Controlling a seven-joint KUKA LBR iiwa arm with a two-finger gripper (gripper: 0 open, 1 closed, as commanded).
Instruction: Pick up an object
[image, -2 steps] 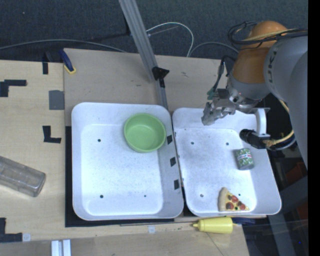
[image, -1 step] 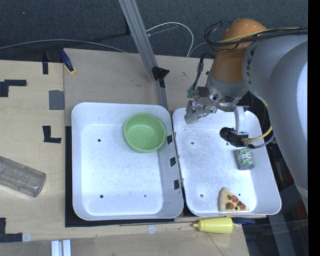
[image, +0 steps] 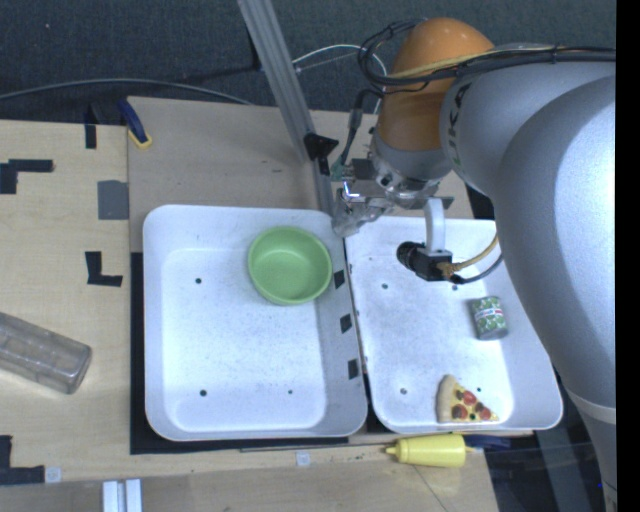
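My gripper (image: 352, 212) hangs over the far left corner of the right bin (image: 420, 345), just beside the divider between the bins. Nothing shows in its grasp. A green bowl (image: 290, 265) sits upright in the far right part of the left bin (image: 190, 400), close to the left of the gripper. In the right bin a small green can (image: 489, 317) lies near the right wall, and a toy pizza slice (image: 460, 400) lies near the front right corner. The grey arm with its orange band (image: 430, 75) covers the bench on the right.
A yellow squeeze bottle (image: 432, 450) lies on the bench just in front of the right bin. A clear plastic container (image: 40, 352) lies at the far left. A slanted metal pole (image: 285, 95) rises behind the bins. A black part with cables (image: 425, 262) hangs off the wrist.
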